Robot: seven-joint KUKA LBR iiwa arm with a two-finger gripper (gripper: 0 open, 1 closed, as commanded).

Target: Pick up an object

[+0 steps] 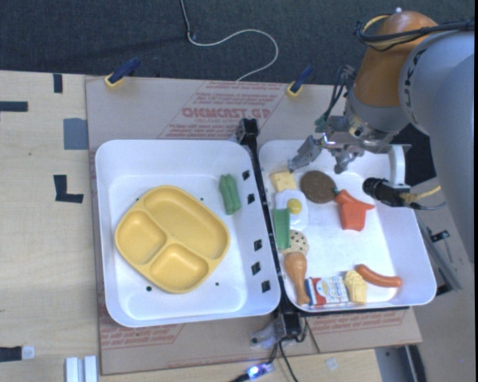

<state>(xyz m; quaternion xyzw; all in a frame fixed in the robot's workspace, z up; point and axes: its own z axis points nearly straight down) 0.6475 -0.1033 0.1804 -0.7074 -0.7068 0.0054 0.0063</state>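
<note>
My gripper (pixel 324 159) hangs over the far end of the right bin (pixel 402 237) with its two fingers spread open and nothing between them. Just in front of it lie a brown oval patty (pixel 317 186), a yellow cheese wedge (pixel 284 181) and an orange-red piece (pixel 352 211). Along the bin's left wall sit a fried egg (pixel 293 206), a green stick (pixel 281 228), a cookie (pixel 299 241) and a drumstick (pixel 296 270). A red-and-white carton (pixel 328 290), a yellow fries piece (pixel 355 286) and a sausage (pixel 377 276) lie at the near edge.
The left bin (pixel 111 173) holds a yellow divided plate (pixel 171 237) and a green pickle (pixel 229 193) near the wall between the bins. The grey arm with its orange band (pixel 390 62) crosses the upper right. A white cable (pixel 223 38) lies on the dark floor behind the bench.
</note>
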